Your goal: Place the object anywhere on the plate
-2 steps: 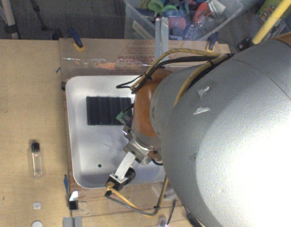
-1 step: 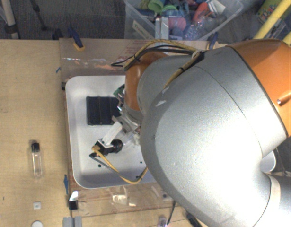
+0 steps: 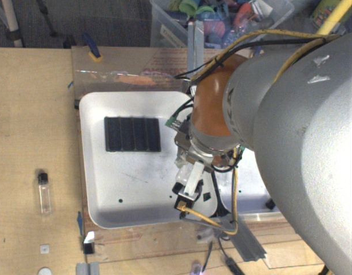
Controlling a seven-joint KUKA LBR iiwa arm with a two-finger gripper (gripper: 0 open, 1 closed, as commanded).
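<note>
A black ridged rectangular slab (image 3: 133,134) lies flat in the upper left part of the left white bin (image 3: 101,211). My gripper (image 3: 191,173) hangs under the orange wrist band (image 3: 213,110), over the right edge of that bin, to the right of the slab and well apart from it. The big grey arm (image 3: 301,153) covers the right bin almost entirely. Nothing shows between the gripper and the slab except bare bin floor.
A clear box of colourful toys (image 3: 221,7) stands behind the bins. A small clear vial (image 3: 44,192) lies on the wooden bench at the left. A blue clip (image 3: 94,52) sits by the bin's back left corner.
</note>
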